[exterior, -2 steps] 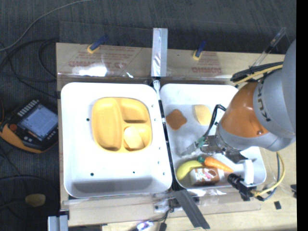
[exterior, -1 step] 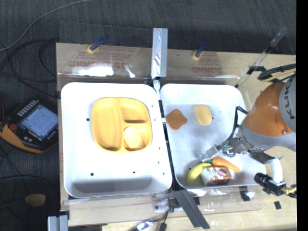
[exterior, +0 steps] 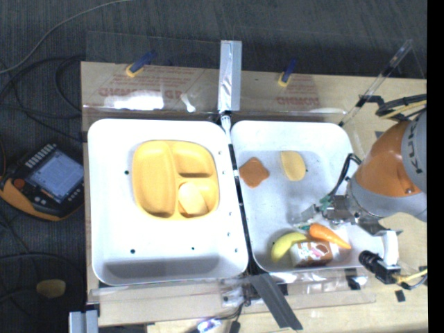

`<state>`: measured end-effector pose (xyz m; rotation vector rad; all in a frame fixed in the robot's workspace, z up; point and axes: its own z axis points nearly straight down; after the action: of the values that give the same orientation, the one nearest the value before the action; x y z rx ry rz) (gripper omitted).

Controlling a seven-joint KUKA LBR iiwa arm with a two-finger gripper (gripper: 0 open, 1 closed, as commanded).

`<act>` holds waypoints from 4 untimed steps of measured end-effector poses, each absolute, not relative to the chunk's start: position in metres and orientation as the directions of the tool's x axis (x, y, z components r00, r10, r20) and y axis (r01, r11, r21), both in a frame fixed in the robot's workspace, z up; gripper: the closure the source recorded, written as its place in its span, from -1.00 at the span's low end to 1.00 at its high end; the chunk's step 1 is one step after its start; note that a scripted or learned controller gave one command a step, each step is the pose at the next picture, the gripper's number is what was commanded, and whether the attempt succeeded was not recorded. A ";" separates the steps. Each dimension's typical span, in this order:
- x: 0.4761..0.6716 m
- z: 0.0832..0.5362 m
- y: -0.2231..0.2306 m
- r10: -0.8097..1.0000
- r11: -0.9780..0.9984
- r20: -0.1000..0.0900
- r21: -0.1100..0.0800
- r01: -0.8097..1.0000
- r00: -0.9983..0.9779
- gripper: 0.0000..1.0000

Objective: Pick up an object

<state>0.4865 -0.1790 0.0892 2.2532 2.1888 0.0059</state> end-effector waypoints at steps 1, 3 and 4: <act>0.483 0.112 -0.173 0.999 0.043 0.002 -0.005 0.999 -0.043 -1.00; 0.486 0.088 -0.191 1.000 -0.003 -0.001 0.004 1.000 0.003 -1.00; 0.545 0.088 -0.155 0.990 -0.143 -0.006 0.009 0.990 0.143 -1.00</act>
<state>0.5449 -0.1547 0.0879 2.3672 2.0489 0.0027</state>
